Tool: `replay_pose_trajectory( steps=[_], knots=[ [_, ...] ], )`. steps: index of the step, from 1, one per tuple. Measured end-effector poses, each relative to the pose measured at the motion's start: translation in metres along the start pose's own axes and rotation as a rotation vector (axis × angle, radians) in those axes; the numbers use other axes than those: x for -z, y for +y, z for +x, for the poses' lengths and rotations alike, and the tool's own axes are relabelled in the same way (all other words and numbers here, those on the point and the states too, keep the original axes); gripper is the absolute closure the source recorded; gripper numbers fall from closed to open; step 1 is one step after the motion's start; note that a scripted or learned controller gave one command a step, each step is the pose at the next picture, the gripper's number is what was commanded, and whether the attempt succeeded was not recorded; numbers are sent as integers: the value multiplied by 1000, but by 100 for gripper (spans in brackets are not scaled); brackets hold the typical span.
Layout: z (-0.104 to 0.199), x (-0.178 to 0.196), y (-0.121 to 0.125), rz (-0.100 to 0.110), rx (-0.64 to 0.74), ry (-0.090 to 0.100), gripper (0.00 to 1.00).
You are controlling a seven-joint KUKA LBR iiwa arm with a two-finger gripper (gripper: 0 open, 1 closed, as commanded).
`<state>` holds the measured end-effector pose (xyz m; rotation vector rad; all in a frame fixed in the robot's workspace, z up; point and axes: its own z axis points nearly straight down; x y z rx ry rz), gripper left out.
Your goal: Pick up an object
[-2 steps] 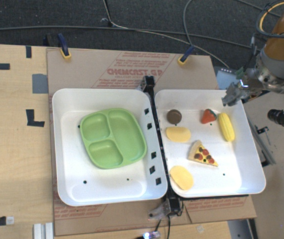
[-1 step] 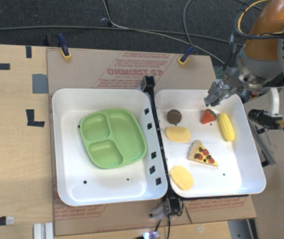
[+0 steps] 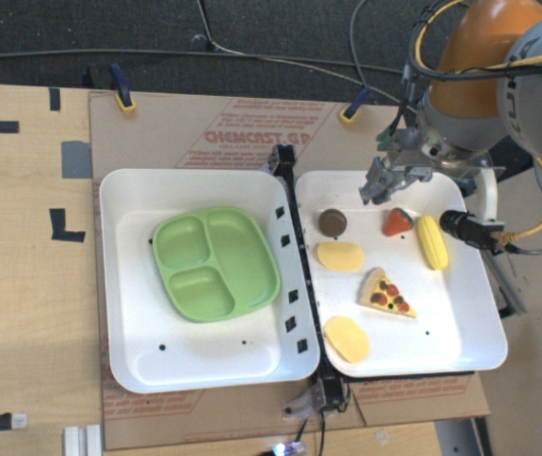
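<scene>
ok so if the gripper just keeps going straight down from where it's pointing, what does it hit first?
Probably bare floor of the right bin, between the brown round piece and the red piece. The gripper hangs above that gap; depth is unclear.

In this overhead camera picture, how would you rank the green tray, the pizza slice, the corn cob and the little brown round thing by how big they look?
1. Green divided tray, by far the largest.
2. Pizza slice and corn cob look about alike, so I won't rank them.
3. Brown round piece, the smallest.
</scene>
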<state>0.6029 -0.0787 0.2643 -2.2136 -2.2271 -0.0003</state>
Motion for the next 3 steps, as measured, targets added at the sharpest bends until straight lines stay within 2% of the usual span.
replay_pose_trajectory(
  steps=[1, 2, 3],
  knots=[
    [51, -2, 10, 0, -1, -1, 100],
    [106, -20, 7, 2, -1, -2, 100],
    [157, -16, 9, 0, 0, 0, 100]
  ],
)
